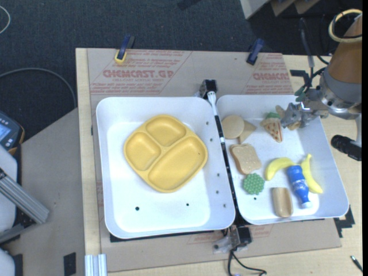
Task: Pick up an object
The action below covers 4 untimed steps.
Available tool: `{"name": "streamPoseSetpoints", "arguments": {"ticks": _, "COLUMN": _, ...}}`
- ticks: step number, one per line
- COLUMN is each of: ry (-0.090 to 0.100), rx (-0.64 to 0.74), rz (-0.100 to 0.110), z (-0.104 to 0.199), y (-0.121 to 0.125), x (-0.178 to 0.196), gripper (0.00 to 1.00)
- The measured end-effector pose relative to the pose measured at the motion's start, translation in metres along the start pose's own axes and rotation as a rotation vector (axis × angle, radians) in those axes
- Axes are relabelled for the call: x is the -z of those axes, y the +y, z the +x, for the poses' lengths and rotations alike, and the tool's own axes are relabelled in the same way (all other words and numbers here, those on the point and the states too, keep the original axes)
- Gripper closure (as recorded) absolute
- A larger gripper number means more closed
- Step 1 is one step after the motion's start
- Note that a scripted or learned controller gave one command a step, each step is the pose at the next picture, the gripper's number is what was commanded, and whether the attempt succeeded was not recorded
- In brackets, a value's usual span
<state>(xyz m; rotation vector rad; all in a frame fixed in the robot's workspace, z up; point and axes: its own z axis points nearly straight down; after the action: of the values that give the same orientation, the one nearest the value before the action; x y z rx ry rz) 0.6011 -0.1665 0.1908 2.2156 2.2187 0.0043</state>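
Arm: we see the arm (344, 68) come in from the right, with its orange band up high and its grey wrist low over the back right corner of the right bin (336, 154).

Gripper: the gripper (292, 118) points left, low over the back of that bin. We cannot tell if its fingers are open or closed — they look like a small grey blur.

Nearest thing: a pizza slice (274, 128) lies just left of the gripper tips, very near them. We cannot tell if they touch it, and we do not see it between the fingers.

Other food in the right bin: a round bun (233, 126) sits at the back left, with a toast slice (246, 157) just in front of it. A green ball (253, 184) lies in front of the toast. A small banana (279, 167) curves in the middle, and a long banana (311, 174) lies near the right wall. A blue bottle (299, 185) lies between the two bananas, touching the long one. A bread roll (282, 201) lies near the front wall. All of these are well apart from the gripper.

Left bin: we see a yellow plate (165, 152) with three parts sitting in the middle of the left bin (115, 200).

Bench: both bins rest side by side on a brown board (172, 68) — two clamps (123, 49) hold its back edge.
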Motion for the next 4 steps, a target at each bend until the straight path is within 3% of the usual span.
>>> {"name": "streamPoseSetpoints", "arguments": {"ticks": 1, "ry": 0.0, "rx": 0.0, "rz": 0.002, "z": 0.0, "y": 0.001, "x": 0.035, "gripper": 1.0}}
{"name": "streamPoseSetpoints", "arguments": {"ticks": 3, "ry": 0.002, "rx": 0.004, "rz": 0.002, "z": 0.104, "y": 0.017, "x": 0.045, "gripper": 1.0}}
{"name": "streamPoseSetpoints", "arguments": {"ticks": 4, "ry": 0.003, "rx": 0.002, "rz": 0.01, "z": 0.158, "y": 0.012, "x": 0.028, "gripper": 1.0}}
